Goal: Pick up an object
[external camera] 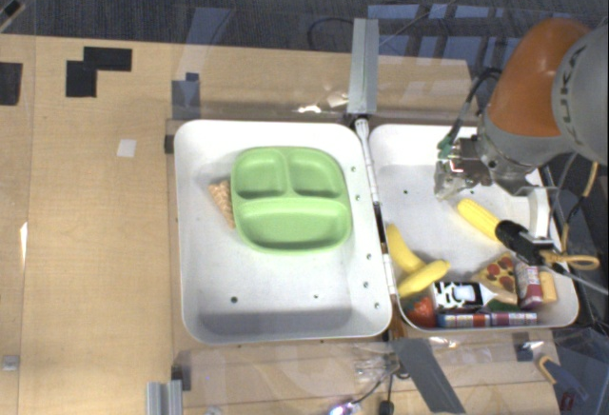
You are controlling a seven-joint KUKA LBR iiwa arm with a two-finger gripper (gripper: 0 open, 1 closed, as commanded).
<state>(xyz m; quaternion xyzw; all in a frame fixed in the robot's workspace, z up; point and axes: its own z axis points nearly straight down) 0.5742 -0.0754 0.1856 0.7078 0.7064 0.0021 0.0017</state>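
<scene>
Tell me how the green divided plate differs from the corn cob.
The green divided plate is wide, flat and rounded-square; the corn cob is small, narrow and long. The plate is green and lies in the left bin over a tan item; the cob is yellow and lies slantwise in the right bin, near the pincer. Both rest untouched.

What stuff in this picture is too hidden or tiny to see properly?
1. The gripper in the camera view: small and blurry under the arm, so its fingers can't be judged.
2. The tan object in the left bin: mostly hidden beneath the green divided plate.
3. The small packages in the right bin's near corner: piled together, labels too small to read.
</scene>
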